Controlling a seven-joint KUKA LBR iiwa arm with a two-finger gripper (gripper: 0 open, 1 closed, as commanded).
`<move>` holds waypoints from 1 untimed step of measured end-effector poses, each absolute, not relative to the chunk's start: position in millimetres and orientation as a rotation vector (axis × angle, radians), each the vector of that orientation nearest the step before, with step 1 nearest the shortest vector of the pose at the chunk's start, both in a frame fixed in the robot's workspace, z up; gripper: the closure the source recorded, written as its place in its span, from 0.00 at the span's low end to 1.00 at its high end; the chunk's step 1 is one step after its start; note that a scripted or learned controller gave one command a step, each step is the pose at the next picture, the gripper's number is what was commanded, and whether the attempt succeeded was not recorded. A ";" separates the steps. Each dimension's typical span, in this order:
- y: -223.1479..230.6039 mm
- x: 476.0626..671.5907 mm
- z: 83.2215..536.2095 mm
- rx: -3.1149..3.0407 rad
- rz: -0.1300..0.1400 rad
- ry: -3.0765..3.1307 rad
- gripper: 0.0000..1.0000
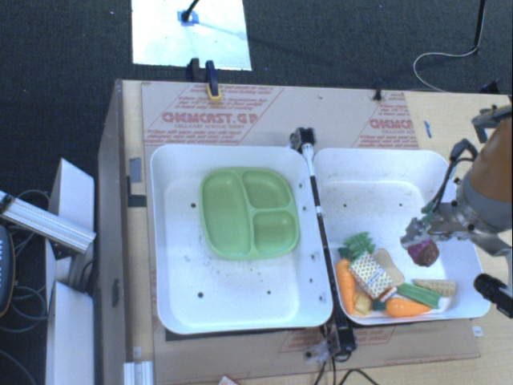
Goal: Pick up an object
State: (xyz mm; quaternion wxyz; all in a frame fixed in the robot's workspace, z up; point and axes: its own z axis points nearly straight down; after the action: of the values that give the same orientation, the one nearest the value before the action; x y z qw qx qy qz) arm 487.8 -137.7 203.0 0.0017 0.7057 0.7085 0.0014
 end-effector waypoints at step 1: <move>-79.3 487.5 231.6 2.216 0.004 2.225 1.00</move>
State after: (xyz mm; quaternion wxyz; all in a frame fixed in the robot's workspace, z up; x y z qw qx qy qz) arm 487.5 -79.3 231.6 0.0009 0.7057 0.7085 0.0012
